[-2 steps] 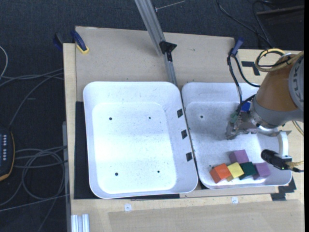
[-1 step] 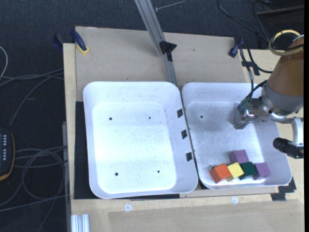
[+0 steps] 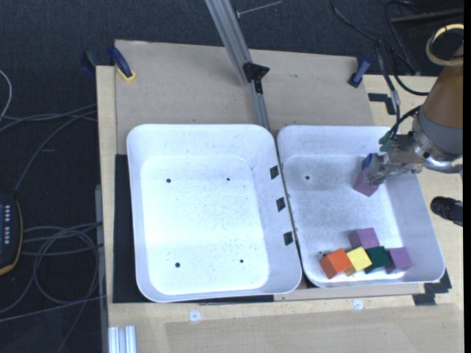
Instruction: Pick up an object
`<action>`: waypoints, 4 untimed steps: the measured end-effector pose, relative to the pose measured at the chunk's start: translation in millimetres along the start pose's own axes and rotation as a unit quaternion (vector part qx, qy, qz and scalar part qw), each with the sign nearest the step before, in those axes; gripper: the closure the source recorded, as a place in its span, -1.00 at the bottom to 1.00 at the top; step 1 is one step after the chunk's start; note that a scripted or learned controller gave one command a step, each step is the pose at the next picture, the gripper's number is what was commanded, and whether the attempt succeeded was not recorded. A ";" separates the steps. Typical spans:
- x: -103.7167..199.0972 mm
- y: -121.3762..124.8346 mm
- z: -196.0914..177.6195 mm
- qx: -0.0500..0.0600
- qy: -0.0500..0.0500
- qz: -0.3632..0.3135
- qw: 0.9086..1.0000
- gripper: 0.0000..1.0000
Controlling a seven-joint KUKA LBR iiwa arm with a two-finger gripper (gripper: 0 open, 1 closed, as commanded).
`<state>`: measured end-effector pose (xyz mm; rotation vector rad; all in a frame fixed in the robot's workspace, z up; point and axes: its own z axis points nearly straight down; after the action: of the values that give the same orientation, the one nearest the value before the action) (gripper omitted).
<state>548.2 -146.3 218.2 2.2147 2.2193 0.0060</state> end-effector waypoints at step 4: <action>162.5 27.0 -42.9 0.003 0.002 -0.003 1.000 1.00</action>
<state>574.5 16.3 261.1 2.2134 2.2295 0.0045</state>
